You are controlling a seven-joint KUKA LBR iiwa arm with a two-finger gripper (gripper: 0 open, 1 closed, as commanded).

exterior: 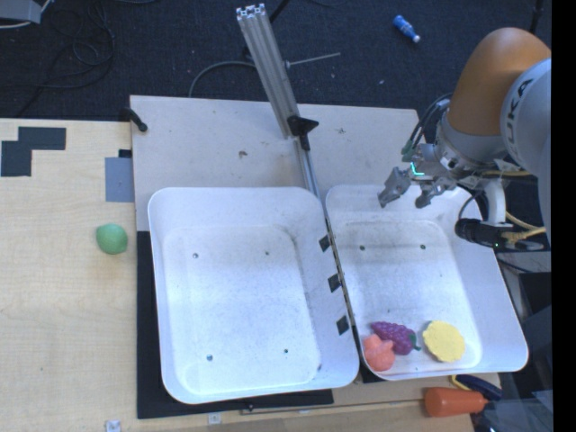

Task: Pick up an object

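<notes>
arm: grey KUKA with orange band, reaching in from the right side of the worktop (207, 142), wrist over the far edge of the right bin (504, 331)
end effector (408, 190): hovering above the far rim of the right bin, near its far-left corner; two fingers spread apart, nothing between them
right bin contents: three items bunched at the near edge – orange-red piece (378, 353) at the near-left corner, purple grape-like bunch (394, 334) touching it, yellow round piece (444, 341) just beside the purple one
left bin (171, 241): white, speckled floor, no items seen in it
candidate objects: any of the three in the right bin; all at the opposite edge of the bin from the end effector, well apart from it
off-bin stuff: green ball (112, 238) on the wooden part of the worktop, left of the left bin; orange item (454, 400) at the near edge of the worktop below the right bin
metal rail (274, 75): aluminium bar running from the far side down between the two bins
progress: judged early stage – nothing grasped, nothing lifted, no contact with any item
left to do: move toward the near edge of the right bin, descend over one item, close, lift
risk guess: items are crowded against the bin wall, so a clean pinch on one may be awkward
</notes>
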